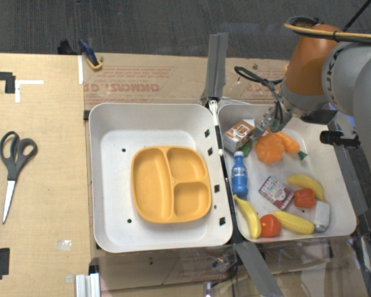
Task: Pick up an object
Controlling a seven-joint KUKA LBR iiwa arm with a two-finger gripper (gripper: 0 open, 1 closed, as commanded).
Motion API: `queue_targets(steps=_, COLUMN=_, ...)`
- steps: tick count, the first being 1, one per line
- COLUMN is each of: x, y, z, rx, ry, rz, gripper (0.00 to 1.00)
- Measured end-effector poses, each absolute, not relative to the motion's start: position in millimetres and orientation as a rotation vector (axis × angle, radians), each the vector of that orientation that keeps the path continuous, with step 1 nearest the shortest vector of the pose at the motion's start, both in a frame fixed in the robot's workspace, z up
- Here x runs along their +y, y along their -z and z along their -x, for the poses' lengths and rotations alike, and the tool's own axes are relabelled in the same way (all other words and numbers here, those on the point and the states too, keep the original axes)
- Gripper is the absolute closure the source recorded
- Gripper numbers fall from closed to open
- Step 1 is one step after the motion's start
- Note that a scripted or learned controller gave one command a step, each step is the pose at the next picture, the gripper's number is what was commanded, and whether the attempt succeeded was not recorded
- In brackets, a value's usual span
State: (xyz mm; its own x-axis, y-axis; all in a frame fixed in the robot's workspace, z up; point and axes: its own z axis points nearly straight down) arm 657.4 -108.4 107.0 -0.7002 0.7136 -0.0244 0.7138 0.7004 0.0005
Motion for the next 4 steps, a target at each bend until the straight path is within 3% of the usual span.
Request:
queue_targets(steps=1, x=-41.7, y=-223.8, z=-645.3, rx=2.892, ry=0.000, rz=-1.217, gripper=1.00)
queue_targets(steps=2, x=-92.1, y=-301.5, z=-626.2, rx=2.937, ry=0.002, rz=-1.105, gripper=1.00)
queue_targets(steps=3, x=-57.9, y=-305.8, z=-616.5, rx=2.757, ry=0.003, rz=-1.504, gripper=1.00)
queue_targets(steps=4, x=-57.9, y=-305.7, z=-616.5, rx=2.757, ry=0.003, rz=-1.505, gripper=0.00)
